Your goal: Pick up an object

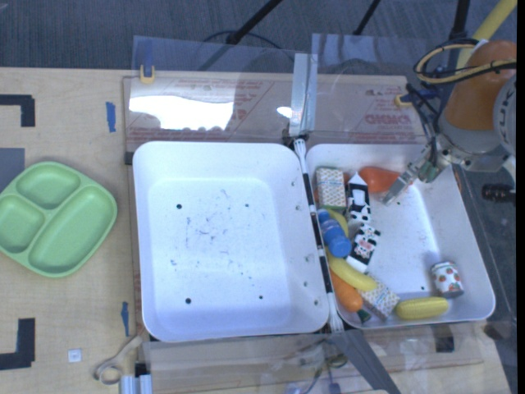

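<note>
Wooden worktop (66, 89) is bearing two bins; the gripper (402, 185), fingers slightly apart and empty, is hovering beside an orange toy (377, 177) in the right bin (472, 257), probably light, smooth, best pinched across its middle.

The arm (484, 97) enters at about two o'clock. Its broad upper segment is a rounded orange shell, glossy, with a lighter grey casing beside it toward three o'clock. A loop of cables (443, 60), yellow and black, arcs over the orange part on its nine o'clock side, with thinner dark wires bunched below. A yellow tube (499, 13) slants up toward one o'clock. Below the orange band the wrist narrows to a grey metal piece with small fittings, too blurred to read. The pincer (399, 187) is slim, grey and metallic, tapering toward seven o'clock.
</note>
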